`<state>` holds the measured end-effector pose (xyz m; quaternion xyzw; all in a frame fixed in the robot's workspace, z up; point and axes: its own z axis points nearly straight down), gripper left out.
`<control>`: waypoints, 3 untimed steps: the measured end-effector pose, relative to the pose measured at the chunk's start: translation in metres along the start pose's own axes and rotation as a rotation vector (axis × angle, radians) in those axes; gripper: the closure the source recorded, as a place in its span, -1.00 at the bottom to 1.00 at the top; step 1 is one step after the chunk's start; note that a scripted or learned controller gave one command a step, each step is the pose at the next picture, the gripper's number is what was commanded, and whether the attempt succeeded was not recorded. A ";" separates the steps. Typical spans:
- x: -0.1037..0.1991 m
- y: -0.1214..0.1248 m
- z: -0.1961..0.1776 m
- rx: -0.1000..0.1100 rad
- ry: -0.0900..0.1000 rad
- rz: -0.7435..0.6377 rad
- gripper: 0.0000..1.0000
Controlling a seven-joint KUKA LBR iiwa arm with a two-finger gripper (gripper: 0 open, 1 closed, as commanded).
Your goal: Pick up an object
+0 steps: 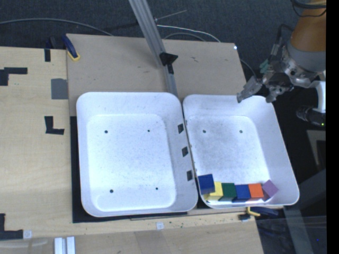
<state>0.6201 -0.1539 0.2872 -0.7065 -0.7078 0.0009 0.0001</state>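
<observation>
The tool hung over the far right corner of the right bin, gripping nothing; whether its fingers stood apart or together could not be told. The blocks lay in a row along that bin's near wall, well apart from the tool: blue, yellow, green, blue, orange, purple. The left bin sat just beside, both on the table.

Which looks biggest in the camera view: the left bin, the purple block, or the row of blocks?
1. Left bin, by far the largest.
2. Row of blocks, along the right bin's near edge.
3. Purple block, just one piece at that row's end.
</observation>
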 end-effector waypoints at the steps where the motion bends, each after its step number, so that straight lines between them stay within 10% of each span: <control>1: 0.061 -0.051 -0.027 -0.001 0.004 -0.005 -1.00; 2: 0.084 0.052 -0.063 -0.007 0.000 -0.003 -1.00; 3: 0.114 0.005 -0.031 0.004 0.002 -0.001 -1.00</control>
